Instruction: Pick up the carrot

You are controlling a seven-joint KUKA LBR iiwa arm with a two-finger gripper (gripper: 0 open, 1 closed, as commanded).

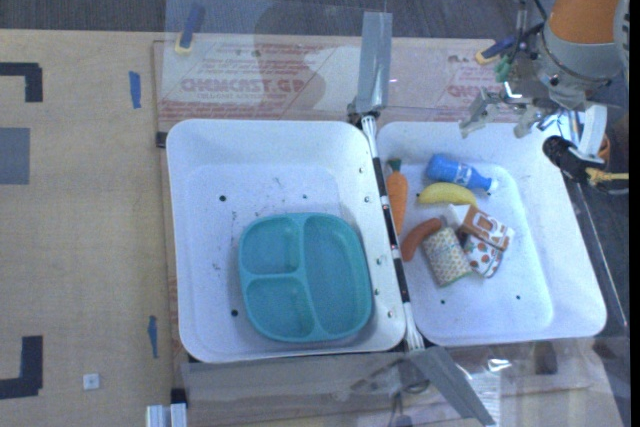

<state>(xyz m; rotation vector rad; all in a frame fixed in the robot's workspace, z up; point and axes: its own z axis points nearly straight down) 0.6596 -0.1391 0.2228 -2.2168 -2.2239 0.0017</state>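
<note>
Observed: the carrot (pixel 397 198) lies in the right bin (pixel 575 310), hard against that bin's left wall, its green top toward the upper edge of the frame and its tip pointing down-frame. Just below it sits a reddish sausage-shaped item (pixel 420 237); a banana (pixel 447 195) and a blue bottle (pixel 462 173) lie to its right, with a patterned pouch (pixel 446 257) and a small printed carton (pixel 485 240) lower in the cluster. The left bin (pixel 190 245) carries a teal divided plate (pixel 303 277). The gripper (pixel 502 112) hangs at the upper right of the frame, above the right bin's upper rim, well apart from the carrot; its fingers appear spread, with nothing between them. Assessment: the task stands at the approach step, no grasp yet made. The next move calls for travel leftward and down-frame, then a descent with the fingers set across the carrot's narrow width; the adjoining wall leaves little clearance on that side.
</note>
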